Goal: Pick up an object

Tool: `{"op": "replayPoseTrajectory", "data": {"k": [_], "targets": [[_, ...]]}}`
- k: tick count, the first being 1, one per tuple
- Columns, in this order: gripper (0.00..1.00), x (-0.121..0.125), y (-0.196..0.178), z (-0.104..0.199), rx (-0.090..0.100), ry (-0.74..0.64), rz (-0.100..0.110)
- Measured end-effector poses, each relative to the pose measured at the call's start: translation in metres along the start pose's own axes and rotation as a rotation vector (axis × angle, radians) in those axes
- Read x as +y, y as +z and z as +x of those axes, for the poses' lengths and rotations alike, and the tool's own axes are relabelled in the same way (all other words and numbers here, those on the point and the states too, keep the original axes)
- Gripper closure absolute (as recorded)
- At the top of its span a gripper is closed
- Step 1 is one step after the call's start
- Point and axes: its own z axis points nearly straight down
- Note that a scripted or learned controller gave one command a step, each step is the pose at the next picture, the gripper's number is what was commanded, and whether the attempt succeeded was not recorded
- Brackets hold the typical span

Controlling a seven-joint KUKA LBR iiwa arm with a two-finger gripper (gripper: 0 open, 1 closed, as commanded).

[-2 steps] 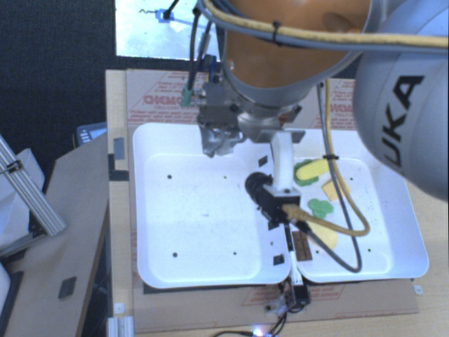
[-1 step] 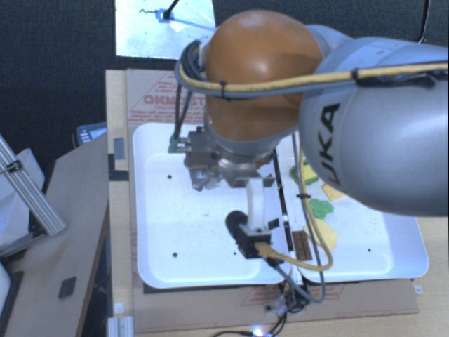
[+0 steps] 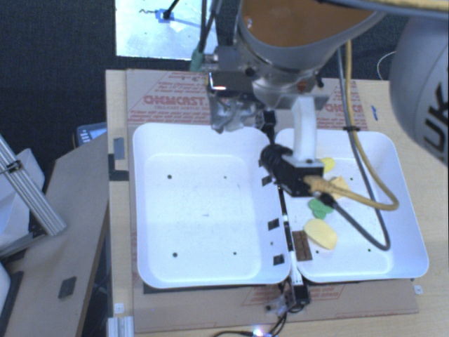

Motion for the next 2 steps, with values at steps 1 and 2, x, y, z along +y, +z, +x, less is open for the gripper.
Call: {"op": "replayPoseTrajectory", "data": {"k": [1,2], "targets": [[1.00,0.019,0.098,-0.001,-0.013,0.004,0.024],[1.00,-0.008,0.248,-0.010,-0.016,0.004,0.033]]}}
